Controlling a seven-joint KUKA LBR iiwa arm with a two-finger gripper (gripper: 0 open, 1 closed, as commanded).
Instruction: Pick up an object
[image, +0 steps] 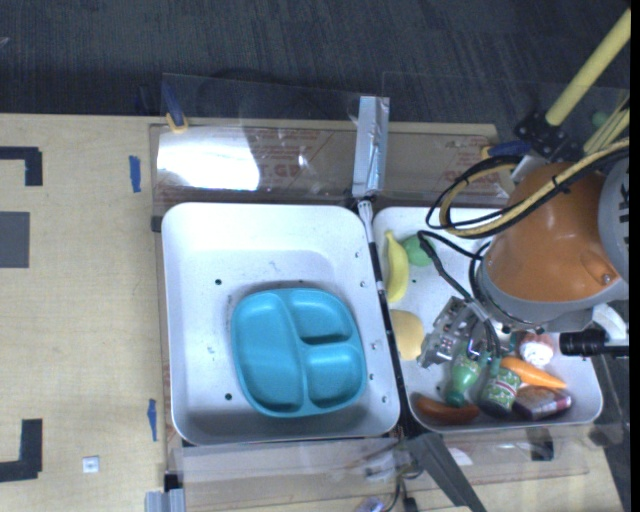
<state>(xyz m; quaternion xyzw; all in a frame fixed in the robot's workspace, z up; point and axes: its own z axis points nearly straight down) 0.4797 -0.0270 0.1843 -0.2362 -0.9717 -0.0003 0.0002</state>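
the fingers (450, 345), state unclear, hang over toy food in the right bin (590, 405).

arm (560, 235) cut off at right edge, hides much of right bin (415, 225); end effector (452, 345) fingers blurred.

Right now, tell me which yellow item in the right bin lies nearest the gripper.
The rounded pale-yellow lemon-like piece, just left of the gripper. The longer yellow banana-shaped piece lies farther up along the bin's left wall.
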